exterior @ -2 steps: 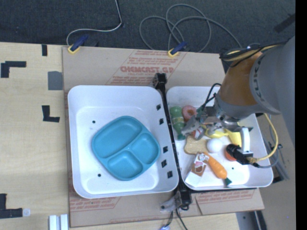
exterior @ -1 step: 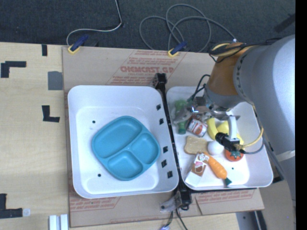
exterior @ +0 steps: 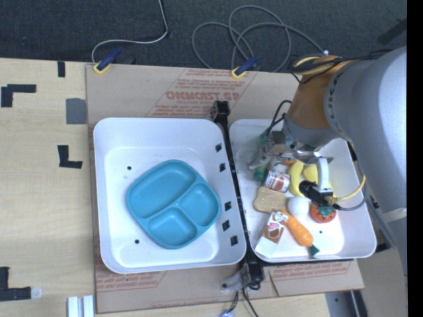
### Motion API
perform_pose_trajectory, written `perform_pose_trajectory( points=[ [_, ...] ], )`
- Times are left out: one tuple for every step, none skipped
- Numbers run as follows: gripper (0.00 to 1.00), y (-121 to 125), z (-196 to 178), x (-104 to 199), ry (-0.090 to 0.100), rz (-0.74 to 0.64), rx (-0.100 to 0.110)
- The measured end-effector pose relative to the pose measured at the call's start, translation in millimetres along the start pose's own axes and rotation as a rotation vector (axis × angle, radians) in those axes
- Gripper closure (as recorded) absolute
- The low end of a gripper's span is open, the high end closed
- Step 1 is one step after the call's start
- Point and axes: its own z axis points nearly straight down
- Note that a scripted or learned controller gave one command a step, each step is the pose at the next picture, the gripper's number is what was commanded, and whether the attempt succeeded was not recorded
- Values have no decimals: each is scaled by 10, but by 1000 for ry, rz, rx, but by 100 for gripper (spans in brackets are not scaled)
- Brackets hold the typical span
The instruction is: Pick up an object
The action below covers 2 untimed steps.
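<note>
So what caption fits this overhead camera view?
Grey arm reaching into the right bin of toy food; blue plate in the left.

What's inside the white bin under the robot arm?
The right bin holds toy food: a carrot, a tomato, a bread slice, something yellow. The arm covers the bin's back part, so anything there is hidden.

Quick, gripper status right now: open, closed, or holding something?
Gripper: cannot be told; it sits low in the right bin over the toy food pile.
</note>
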Motion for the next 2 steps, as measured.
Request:
perform_pose_trajectory(
  points=[
    [100,-229,-960,499,3,-1,3],
    [100,-485,-884,859,2,-1,5]
  ],
)
